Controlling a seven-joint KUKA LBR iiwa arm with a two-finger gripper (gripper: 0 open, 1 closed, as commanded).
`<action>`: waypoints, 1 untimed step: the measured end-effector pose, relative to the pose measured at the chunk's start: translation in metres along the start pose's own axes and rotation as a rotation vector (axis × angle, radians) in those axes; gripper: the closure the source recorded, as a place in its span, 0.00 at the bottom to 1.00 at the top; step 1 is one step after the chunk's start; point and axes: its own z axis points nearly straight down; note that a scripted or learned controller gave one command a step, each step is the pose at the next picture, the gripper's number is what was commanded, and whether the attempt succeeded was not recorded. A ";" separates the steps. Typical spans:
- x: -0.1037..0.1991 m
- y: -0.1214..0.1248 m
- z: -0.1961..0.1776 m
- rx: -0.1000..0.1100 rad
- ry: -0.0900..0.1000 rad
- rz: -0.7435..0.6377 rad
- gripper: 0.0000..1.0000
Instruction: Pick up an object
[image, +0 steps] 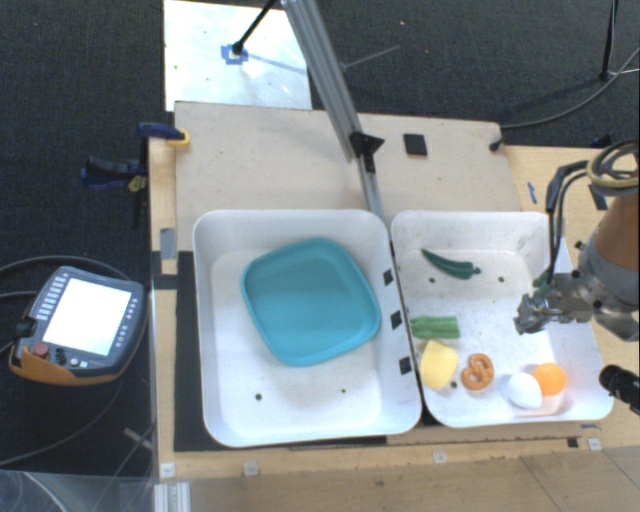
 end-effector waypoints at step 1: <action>0.051 0.026 -0.007 0.001 0.001 -0.004 1.00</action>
